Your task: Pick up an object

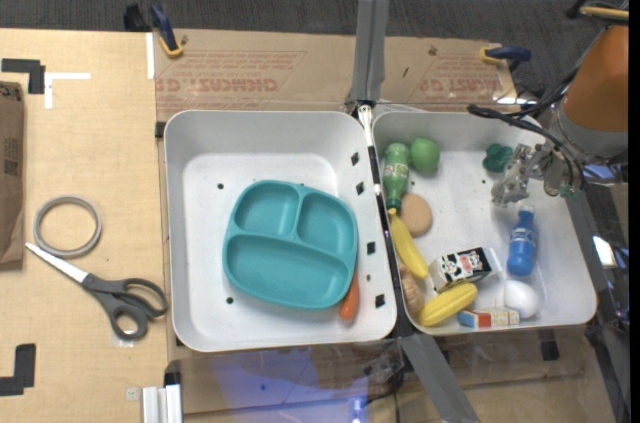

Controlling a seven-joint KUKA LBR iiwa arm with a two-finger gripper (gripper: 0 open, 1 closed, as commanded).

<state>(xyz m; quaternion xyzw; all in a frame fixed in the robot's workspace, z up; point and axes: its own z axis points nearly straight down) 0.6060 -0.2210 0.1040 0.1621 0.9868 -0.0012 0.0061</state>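
The claw (517, 177) hangs over the right bin (575, 241) toward its 2 o'clock corner; whether it is apart or together I cannot tell. A blue bottle (521, 244) lies just beside it at 6 o'clock, a dark green object (497, 157) near at 11 o'clock.

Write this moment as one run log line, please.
gripper: over right bin | holding: nothing seen | nearest: blue bottle

The arm (603, 81) was cut off by the right edge. The gripper (516, 179) looked blurred, its fingers unclear. An orange carrot (348, 302) lay partly hidden under the teal plate (291, 244).
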